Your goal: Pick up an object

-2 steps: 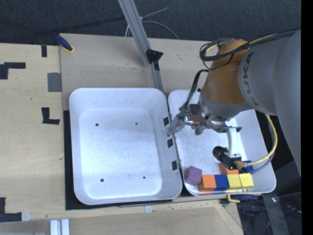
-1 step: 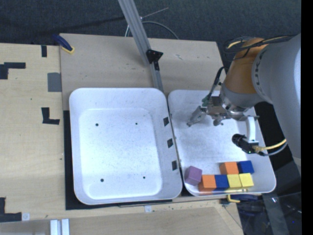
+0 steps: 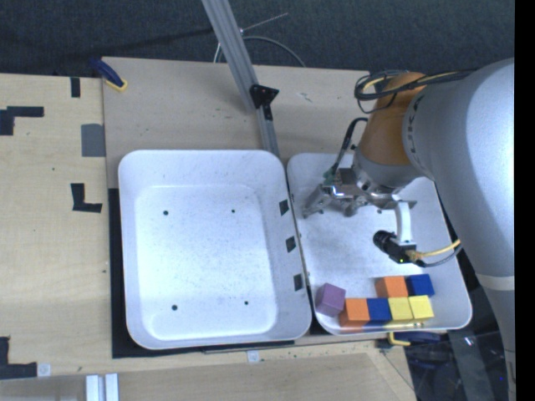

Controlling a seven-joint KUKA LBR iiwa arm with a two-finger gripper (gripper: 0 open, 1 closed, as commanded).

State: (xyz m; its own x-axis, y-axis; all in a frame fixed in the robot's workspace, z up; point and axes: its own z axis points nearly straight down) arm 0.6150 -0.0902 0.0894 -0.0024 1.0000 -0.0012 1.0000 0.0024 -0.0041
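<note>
Several small blocks lie in a cluster at the near end of the right bin (image 3: 447, 224): a purple block (image 3: 331, 297) on the left, then an orange block (image 3: 357, 309), a blue block (image 3: 379, 309) and yellow blocks (image 3: 410, 307) in a row. A second orange block (image 3: 390, 287) and a second blue block (image 3: 420, 285) sit just behind that row. My gripper (image 3: 328, 206) hangs over the far left part of the right bin, well away from the cluster. It is open, its metal fingers (image 3: 311, 207) spread, with nothing between them.
The left bin (image 3: 134, 224) sits beside the right one, their rims touching. A slanted metal pole (image 3: 238, 53) with a black clamp stands behind the bins. The arm's grey body and orange band cover the right bin's far right corner. A cable loops near the wrist.
</note>
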